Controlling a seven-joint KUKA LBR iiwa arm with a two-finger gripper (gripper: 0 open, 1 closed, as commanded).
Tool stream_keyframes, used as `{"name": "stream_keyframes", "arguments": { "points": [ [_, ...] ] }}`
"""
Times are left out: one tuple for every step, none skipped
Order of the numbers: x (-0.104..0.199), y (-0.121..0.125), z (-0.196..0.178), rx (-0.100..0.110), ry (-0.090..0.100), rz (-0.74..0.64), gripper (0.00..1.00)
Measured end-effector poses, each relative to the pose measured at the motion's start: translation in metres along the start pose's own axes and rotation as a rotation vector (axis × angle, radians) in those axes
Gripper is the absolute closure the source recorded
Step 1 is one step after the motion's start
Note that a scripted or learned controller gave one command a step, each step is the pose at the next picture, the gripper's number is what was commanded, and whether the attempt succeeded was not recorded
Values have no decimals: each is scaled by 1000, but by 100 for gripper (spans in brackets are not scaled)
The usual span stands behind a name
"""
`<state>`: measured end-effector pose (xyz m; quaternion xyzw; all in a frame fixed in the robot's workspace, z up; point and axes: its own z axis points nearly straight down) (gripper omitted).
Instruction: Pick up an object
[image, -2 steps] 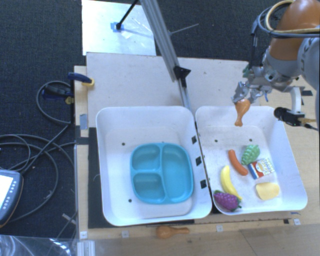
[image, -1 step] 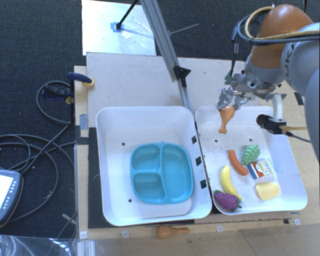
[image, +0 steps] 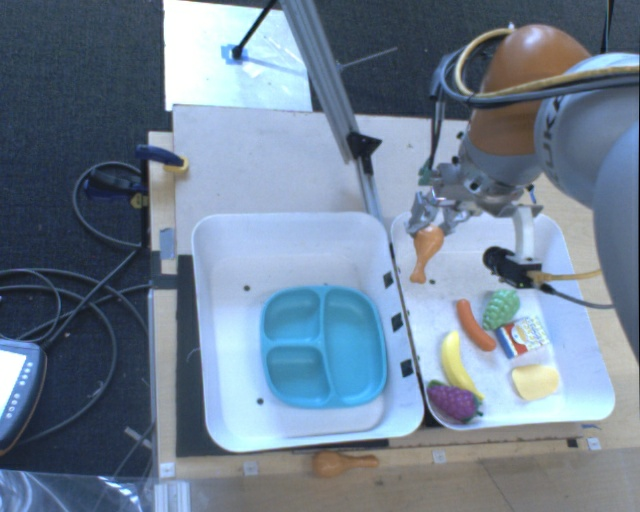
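My gripper (image: 437, 218) hangs over the back left corner of the right bin (image: 575, 300). An orange toy drumstick (image: 426, 250) dangles from between its fingers, its thick end up at the fingertips and its thin end pointing down toward the bin floor. Lower in the same bin lie an orange sausage (image: 475, 324), a green ridged toy (image: 501, 308), a small red, white and blue carton (image: 523, 337), a yellow banana (image: 456, 362), a purple grape bunch (image: 452, 401) and a pale yellow slice (image: 536, 381).
The left bin (image: 230, 260) holds a blue divided plate (image: 323, 346). A metal pole (image: 335, 95) slants across the bench behind the bins. Another orange drumstick (image: 343, 462) lies on the bench in front of the left bin. Cables and clamps sit at the far left.
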<state>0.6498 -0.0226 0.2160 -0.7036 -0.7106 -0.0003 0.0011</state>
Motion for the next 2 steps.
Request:
{"name": "stream_keyframes", "arguments": {
  "points": [
    [50,-11,-15,-2,1,-1,100],
    [106,-30,-25,-1,1,-2,100]
  ]
}}
